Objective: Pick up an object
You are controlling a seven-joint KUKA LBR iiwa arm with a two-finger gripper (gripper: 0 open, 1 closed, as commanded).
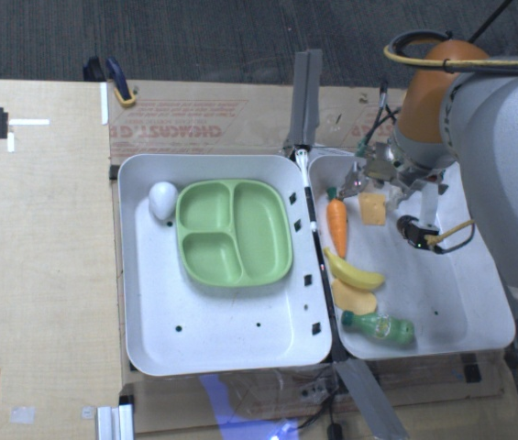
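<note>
Right bin (pixel 479 328), near to far: one green bottle (pixel 380 327), one banana (pixel 354 273), one carrot (pixel 336 227), one cheese wedge (pixel 372 209); left bin holds one green tray (pixel 234 233) and one white egg (pixel 162 200). Gripper (pixel 382 180) hangs just above the cheese wedge, can't tell the finger state. Cheese looks light, stiff, likely plastic and a bit slick, so I'd pinch across its flat sides.

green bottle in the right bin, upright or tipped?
Tipped: the green bottle lies on its side along the near wall of the right bin, below the banana.
</note>
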